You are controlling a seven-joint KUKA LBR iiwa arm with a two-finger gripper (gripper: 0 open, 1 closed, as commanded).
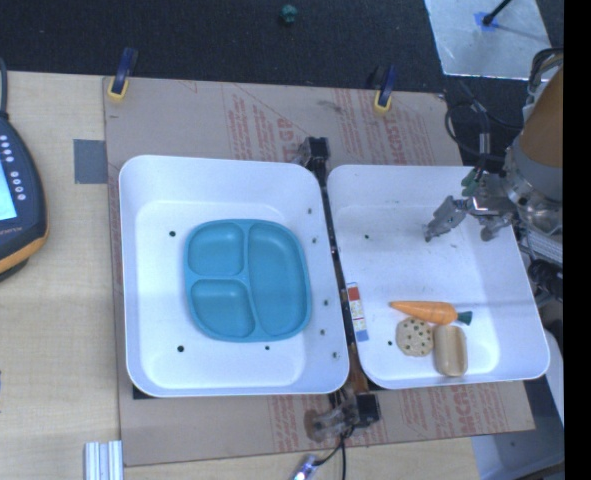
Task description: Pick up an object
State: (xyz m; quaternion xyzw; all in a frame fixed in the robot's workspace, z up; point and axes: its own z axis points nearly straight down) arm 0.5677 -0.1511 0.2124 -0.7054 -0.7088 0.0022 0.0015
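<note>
The end effector point(464, 220) hangs over the right bin's point(375, 368) far part. Nearer the camera from it lie a carrot point(425, 311), cookie point(413, 338) and bread roll point(449, 351). Far to its left, a divided plate point(247, 278) lies in the left bin point(145, 358).

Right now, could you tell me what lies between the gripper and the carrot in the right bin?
Nothing: the camera view shows bare white bin floor between the gripper and the carrot.

Light wood bench point(45, 308) w/ brown cardboard sheet point(275, 128) held by blue-yellow clamps point(122, 73), dark carpet floor point(225, 18) behind, handheld screen unit point(3, 193) at left edge.
</note>
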